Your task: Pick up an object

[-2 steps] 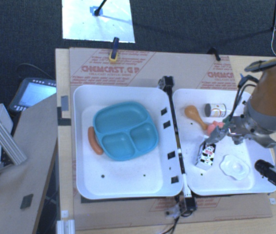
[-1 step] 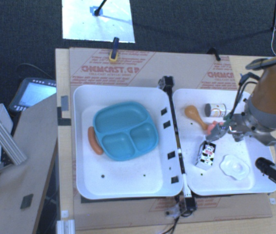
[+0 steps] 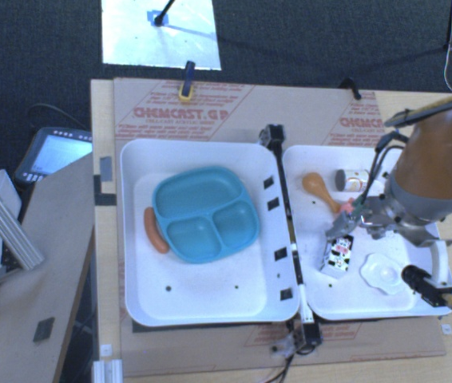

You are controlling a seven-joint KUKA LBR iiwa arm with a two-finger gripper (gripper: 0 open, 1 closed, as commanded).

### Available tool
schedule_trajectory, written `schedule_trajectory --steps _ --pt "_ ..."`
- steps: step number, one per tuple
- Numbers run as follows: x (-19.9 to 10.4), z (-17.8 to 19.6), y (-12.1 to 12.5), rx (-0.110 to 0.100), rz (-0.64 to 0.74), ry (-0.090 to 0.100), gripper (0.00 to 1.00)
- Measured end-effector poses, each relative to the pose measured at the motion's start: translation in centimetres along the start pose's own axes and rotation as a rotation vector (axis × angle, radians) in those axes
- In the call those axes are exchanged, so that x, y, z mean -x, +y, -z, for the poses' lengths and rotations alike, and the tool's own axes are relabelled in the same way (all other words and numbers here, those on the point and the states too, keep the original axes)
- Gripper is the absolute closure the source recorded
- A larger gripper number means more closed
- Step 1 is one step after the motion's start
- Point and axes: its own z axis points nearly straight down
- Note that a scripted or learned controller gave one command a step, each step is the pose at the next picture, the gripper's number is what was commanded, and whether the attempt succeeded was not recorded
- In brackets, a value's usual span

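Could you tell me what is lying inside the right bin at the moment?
The right bin holds a wooden spoon, a small jar, a cow-patterned carton and a white lid-like piece. The gripper and arm cover its far right part.

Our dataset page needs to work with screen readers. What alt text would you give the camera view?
A grey robot arm's end effector hangs low in the right white bin over a small cow-print carton, near an orange spoon and a fried egg toy. The left bin holds a blue divided plate beside a sausage.
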Motion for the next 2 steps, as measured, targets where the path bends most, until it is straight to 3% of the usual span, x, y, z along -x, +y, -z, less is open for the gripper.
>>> schedule_trajectory --steps 2 --pt "-0.2 -8.9 -0.1 -0.001 -0.001 0.000 0.00"
